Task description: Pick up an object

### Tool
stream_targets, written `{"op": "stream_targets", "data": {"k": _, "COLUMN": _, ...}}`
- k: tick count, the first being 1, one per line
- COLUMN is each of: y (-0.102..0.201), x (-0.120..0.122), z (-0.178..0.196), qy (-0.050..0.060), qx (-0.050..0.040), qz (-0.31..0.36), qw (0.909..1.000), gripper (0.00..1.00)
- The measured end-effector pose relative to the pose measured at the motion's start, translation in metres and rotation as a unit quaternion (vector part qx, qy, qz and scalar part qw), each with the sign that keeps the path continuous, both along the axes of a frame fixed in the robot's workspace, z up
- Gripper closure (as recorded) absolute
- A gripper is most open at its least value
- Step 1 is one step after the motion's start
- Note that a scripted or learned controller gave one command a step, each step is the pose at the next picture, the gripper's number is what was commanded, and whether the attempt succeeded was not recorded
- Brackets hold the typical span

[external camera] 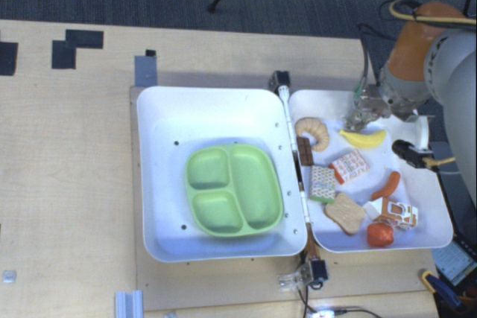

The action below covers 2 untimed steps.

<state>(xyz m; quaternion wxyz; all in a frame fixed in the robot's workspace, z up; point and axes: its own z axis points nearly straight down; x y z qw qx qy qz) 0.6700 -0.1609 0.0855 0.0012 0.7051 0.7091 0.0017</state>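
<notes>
The right bin [440, 231] holds toy food: a croissant [314, 132], a yellow banana [364, 137], a red-and-white carton [349, 166], a green-checked packet [323, 183], a slice of toast [344, 213], an orange carrot [387, 186], a red tomato [380, 234], a small white-and-orange box [403, 215] and a brown bar [305, 152]. My gripper [363, 115] hangs at the bin's back, just above and touching distance from the banana's top edge. Nothing shows between its fingers.
The left bin [160, 160] carries a green divided plate [233, 189]. A raised divider [294, 160] separates the two bins. The grey arm with its orange band [417, 41] comes in over the right bin's far right corner.
</notes>
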Motion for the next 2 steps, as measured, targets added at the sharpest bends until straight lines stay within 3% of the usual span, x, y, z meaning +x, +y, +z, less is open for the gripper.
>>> {"op": "stream_targets", "data": {"k": 1, "y": -0.046, "x": 0.000, "z": 0.035, "qy": -0.001, "qx": -0.0014, "qz": -0.001, "qw": 1.0000, "gripper": 1.00}}
{"op": "stream_targets", "data": {"k": 2, "y": -0.044, "x": 0.000, "z": 0.000, "qy": 0.000, "qx": -0.0007, "qz": 0.000, "qw": 1.0000, "gripper": 1.00}}
